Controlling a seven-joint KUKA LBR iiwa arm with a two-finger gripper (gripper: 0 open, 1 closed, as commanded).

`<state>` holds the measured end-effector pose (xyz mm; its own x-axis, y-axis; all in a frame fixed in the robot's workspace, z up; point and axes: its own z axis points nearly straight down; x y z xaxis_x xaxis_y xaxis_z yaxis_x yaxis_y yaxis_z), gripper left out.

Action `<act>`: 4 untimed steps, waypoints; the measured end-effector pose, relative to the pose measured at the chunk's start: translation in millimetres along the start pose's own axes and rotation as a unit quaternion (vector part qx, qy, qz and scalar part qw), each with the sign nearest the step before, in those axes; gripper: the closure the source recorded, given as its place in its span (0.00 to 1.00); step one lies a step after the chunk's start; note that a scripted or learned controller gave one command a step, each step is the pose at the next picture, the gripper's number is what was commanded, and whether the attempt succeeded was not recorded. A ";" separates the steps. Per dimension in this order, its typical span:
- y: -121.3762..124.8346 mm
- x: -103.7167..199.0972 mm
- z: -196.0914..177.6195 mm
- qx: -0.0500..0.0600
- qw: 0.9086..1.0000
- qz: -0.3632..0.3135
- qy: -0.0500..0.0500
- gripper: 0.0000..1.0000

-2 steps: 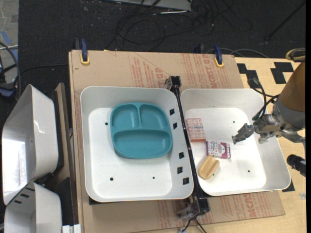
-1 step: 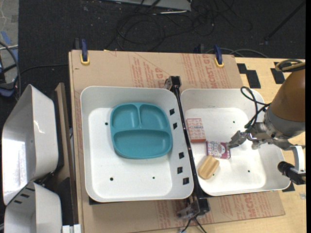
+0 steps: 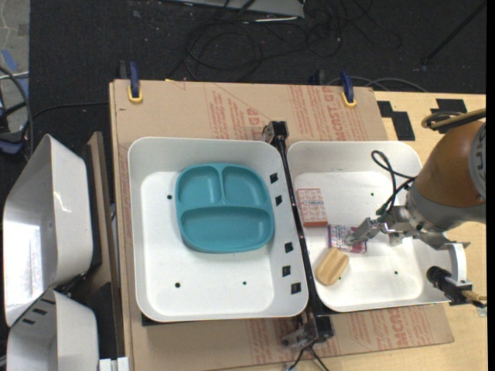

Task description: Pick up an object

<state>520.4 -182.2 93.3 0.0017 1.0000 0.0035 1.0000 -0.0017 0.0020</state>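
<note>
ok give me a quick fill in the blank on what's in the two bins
1. The teal divided plate lies in the ____ bin.
2. The plate has ____ compartments.
3. The claw is over the ____ bin, at a small purple packet.
4. The tan block lies ____ the white and red card in the view.

Missing words: left; three; right; below

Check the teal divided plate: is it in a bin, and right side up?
Yes: the teal divided plate lies in the left bin, compartments facing up.

Gripper point(image 3: 360, 235) over purple packet point(image 3: 340, 235)
</note>
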 end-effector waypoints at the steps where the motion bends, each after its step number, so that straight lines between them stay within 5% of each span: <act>1: 2.4 -0.3 -13.8 -0.004 1.000 0.000 -0.001 1.00; 4: 17.9 -6.6 -160.0 -0.002 1.000 -0.003 -0.003 1.00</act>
<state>538.0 -189.4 253.3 -0.0037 1.0000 -0.0029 1.0000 0.0037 0.0063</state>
